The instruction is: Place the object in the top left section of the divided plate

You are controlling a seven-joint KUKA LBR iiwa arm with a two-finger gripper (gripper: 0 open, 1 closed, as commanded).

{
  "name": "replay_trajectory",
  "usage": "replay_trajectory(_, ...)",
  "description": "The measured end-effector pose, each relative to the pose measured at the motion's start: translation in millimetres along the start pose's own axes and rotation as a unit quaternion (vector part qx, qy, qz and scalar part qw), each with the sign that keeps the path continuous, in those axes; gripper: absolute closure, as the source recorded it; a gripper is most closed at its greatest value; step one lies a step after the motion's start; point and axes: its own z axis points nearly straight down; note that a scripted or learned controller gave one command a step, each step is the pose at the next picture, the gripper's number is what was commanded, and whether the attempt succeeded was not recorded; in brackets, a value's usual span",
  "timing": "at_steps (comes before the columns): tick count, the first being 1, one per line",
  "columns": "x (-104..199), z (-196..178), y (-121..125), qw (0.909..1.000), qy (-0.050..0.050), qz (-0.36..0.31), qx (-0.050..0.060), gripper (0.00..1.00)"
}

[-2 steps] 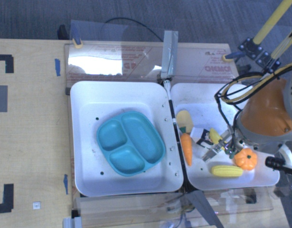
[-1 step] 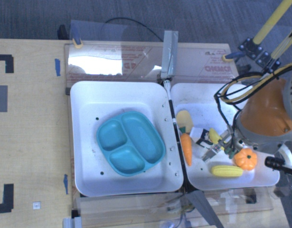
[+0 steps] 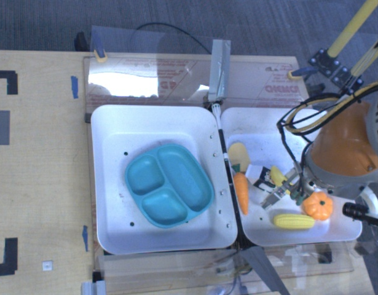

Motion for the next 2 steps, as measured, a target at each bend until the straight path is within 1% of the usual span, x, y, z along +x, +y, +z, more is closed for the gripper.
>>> replay_trajectory(2,0.3,0.1,0.2,1.0000,0.000,0.000,0.000,0.00)
